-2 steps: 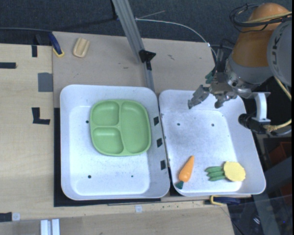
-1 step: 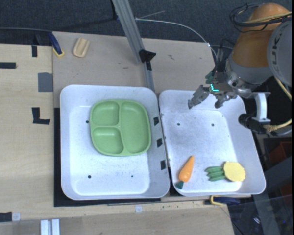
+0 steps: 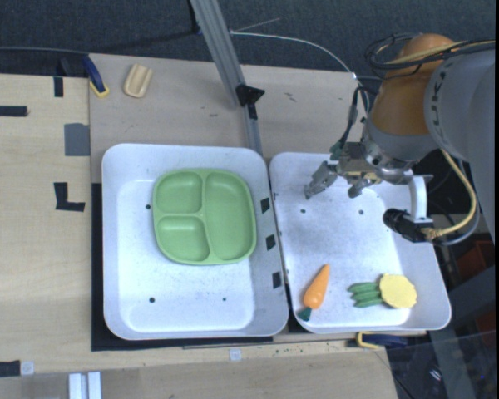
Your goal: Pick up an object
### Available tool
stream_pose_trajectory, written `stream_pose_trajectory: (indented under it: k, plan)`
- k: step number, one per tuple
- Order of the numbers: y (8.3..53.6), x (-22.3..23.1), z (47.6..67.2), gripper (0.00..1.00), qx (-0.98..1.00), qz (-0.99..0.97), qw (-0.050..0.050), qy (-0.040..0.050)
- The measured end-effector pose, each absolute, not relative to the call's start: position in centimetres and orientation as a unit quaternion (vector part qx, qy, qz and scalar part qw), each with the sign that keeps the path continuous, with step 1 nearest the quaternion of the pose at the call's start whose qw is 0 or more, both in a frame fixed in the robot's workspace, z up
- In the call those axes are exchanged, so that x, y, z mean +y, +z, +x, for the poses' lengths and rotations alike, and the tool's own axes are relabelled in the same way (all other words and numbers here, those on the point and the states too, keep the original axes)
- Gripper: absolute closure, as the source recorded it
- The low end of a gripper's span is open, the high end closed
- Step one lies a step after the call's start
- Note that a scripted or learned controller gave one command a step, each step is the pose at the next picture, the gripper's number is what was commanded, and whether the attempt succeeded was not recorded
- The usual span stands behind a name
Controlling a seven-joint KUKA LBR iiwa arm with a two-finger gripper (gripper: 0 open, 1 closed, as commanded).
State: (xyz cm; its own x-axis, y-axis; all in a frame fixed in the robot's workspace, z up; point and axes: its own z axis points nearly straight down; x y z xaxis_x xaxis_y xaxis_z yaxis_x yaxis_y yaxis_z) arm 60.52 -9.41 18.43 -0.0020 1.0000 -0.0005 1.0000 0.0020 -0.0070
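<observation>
My gripper hangs open over the back part of the right bin, its two grey fingers spread with nothing between them. An orange carrot lies near the front left of that bin. A yellow, corn-like piece with a green end rests at the front right. Both toys lie well in front of the gripper, apart from it.
The left bin holds a green divided plate. A grey metal pole slants in from the back to the bins' divide. A small tan object and a blue-yellow clip lie on the bench behind.
</observation>
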Motion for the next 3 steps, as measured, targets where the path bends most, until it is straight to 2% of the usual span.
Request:
stream_pose_trajectory:
  k: [2, 3]
  plan:
    - [8.7, -9.4, 60.8, 0.00, -0.708, -0.706, 0.000, 0.0011]
    - [9.9, -9.2, 60.8, 1.00, -0.708, -0.706, 0.001, 0.0006]
